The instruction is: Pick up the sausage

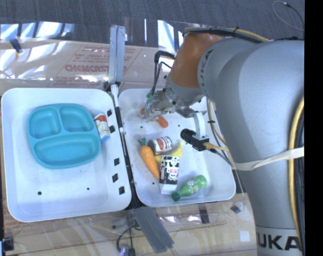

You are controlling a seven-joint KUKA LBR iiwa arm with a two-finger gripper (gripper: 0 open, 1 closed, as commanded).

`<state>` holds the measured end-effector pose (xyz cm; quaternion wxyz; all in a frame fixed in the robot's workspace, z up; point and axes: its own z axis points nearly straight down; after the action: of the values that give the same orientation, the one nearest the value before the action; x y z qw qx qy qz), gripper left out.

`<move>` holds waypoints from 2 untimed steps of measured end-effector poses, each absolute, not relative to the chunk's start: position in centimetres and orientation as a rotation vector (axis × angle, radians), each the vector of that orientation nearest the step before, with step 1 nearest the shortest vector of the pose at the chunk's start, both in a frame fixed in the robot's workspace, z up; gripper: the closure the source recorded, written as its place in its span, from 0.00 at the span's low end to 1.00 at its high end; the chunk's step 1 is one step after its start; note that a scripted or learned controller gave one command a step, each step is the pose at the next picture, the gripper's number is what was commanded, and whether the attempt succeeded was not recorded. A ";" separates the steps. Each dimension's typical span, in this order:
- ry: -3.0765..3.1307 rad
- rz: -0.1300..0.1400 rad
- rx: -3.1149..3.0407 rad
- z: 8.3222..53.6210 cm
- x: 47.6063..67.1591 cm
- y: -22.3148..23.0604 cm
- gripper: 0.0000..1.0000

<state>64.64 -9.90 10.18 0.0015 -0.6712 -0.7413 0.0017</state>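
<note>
**Two white bins, arm over the right one**

Right bin (225, 188) holds a carrot (149, 161), can (163, 144), carton (170, 170) and green bottle (191, 186). The sausage (161, 121) lies near its far end, just beneath the gripper (156, 106).

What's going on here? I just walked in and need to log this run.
A grey KUKA arm has reached into the right bin, its claw low at the far end, right by the small orange-red sausage. A grasp isn't clear from this angle. A carrot, can, milk carton and green bottle lie nearby. The left bin holds a blue divided plate.
</note>
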 end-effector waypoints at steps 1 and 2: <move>-2.431 0.001 -1.989 19.3 62.3 -8.8 1.00; -2.430 0.002 -1.989 19.2 62.3 -8.8 0.00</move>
<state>62.28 -8.84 19.20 0.0007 -0.6334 -0.7738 0.0006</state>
